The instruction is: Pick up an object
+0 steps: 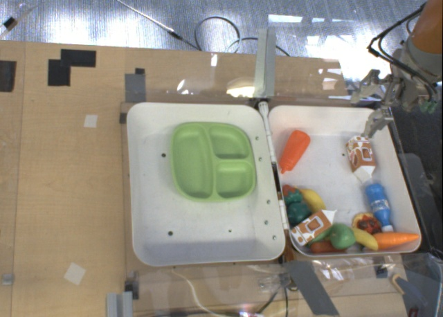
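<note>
Tool (378, 119), its opening impossible to tell, hangs just above the small carton (360, 154) in the right bin (332, 170), apparently approaching; next comes a straight descent onto it.

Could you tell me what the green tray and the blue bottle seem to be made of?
The green tray looks like moulded plastic with a matte finish: one even colour, rounded dividers, soft highlights. The blue bottle is probably plastic too, with a white cap and a paler band like a label; it is too small to be sure.
</note>
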Robot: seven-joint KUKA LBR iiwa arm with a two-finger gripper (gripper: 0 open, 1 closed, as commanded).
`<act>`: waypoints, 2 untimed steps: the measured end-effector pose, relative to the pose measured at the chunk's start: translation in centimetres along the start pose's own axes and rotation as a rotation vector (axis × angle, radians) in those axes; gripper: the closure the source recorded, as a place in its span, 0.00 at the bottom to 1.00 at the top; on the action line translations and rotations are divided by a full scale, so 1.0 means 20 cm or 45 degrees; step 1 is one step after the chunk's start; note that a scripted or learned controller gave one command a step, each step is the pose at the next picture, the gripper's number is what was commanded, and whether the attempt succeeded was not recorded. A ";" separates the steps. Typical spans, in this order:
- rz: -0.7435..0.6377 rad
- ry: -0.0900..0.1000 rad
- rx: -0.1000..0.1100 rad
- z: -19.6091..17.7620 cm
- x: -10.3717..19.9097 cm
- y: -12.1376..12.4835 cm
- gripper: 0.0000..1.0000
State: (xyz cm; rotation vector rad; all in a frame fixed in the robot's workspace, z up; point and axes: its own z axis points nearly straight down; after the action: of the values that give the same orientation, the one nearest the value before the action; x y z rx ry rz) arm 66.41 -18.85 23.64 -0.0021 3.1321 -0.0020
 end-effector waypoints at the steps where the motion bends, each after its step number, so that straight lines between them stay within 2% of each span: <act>1: -0.004 0.013 -0.004 0.61 -0.02 -0.08 0.00; 2: 0.123 -0.002 0.000 0.74 0.28 -0.08 0.00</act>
State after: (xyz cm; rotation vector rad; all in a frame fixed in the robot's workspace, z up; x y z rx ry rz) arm 60.90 -20.51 8.85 0.1492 3.1267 -0.0017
